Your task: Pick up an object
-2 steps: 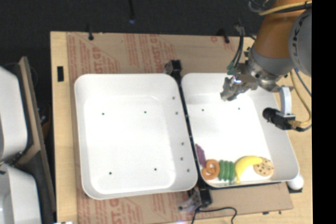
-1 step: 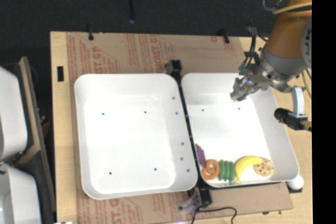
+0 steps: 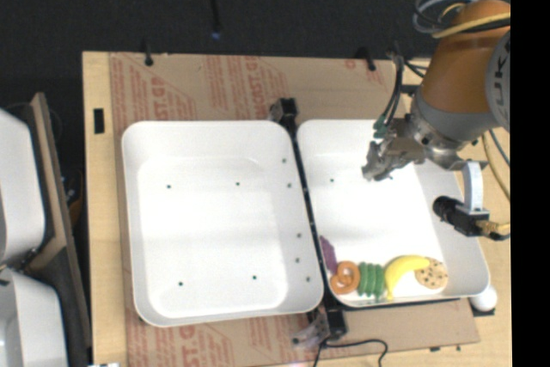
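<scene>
The left bin (image 3: 215, 219) sits beside the right bin (image 3: 378, 211), where an orange ring (image 3: 345, 277), green piece (image 3: 371, 279), banana (image 3: 406, 268) and cookie (image 3: 431, 275) line the near edge; the tool (image 3: 378, 169) hovers above the bin's far half, well apart from them

Camera: one, fixed above my bench (image 3: 258, 77), well back
Facing: down at a slant, far edge of the bench at the top of the frame
Coverage: both my white bins whole, left bin (image 3: 215, 219) and right bin (image 3: 378, 211) side by side
My arm (image 3: 460, 73): enters from the frame's right, over the right bin
</scene>
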Robot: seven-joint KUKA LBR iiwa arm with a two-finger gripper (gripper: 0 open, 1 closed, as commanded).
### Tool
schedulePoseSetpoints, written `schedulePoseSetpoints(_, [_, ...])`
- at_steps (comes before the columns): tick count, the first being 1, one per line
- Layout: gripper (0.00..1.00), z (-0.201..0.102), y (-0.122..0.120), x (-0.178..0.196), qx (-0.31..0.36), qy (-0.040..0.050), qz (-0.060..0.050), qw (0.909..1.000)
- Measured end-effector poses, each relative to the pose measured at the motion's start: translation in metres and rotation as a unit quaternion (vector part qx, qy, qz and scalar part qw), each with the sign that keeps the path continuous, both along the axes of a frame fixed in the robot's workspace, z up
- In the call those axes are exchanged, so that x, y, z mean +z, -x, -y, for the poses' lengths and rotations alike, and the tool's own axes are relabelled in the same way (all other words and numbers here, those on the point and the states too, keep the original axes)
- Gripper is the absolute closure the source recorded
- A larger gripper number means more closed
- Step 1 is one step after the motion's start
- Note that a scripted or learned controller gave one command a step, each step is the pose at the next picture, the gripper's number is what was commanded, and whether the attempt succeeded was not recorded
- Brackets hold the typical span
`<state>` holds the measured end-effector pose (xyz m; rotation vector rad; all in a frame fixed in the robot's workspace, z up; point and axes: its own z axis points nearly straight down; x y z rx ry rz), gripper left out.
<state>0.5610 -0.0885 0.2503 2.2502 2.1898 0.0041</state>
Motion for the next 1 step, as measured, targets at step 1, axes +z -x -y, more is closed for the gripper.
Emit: schedulePoseSetpoints(1, [1.0,-0.0057,0.0222,-0.0405,0.014,0.0002,-0.003,0.9999])
